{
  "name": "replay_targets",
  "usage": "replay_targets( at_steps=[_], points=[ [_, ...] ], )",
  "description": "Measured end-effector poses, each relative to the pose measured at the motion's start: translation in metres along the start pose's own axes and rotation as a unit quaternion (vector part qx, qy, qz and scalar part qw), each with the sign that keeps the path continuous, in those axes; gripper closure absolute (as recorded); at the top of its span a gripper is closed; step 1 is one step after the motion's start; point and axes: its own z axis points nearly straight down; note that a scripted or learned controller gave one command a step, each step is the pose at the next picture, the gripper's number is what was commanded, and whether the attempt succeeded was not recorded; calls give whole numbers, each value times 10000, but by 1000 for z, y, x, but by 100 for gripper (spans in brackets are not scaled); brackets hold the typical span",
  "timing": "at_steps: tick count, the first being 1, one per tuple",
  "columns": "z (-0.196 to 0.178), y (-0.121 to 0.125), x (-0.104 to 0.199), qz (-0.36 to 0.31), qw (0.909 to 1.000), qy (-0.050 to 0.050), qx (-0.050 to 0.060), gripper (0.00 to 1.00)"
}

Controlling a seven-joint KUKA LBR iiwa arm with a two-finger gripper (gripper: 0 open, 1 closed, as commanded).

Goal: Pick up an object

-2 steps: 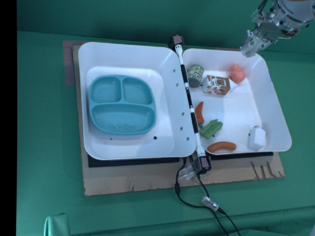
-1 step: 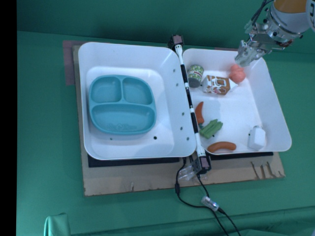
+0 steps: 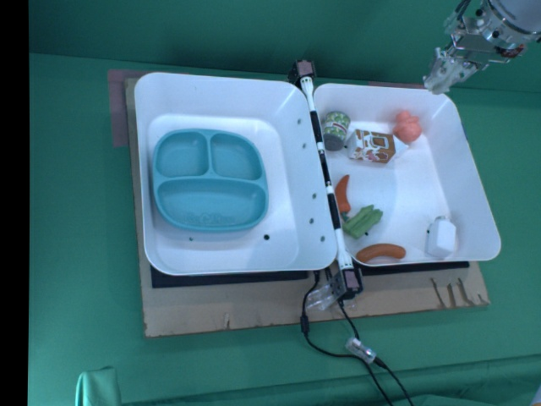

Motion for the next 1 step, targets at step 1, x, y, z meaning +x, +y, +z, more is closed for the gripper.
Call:
replay_targets(
  at_steps=[1],
  points=[
    [20,-47,1,4,10000,2,16,100]
  ],
)
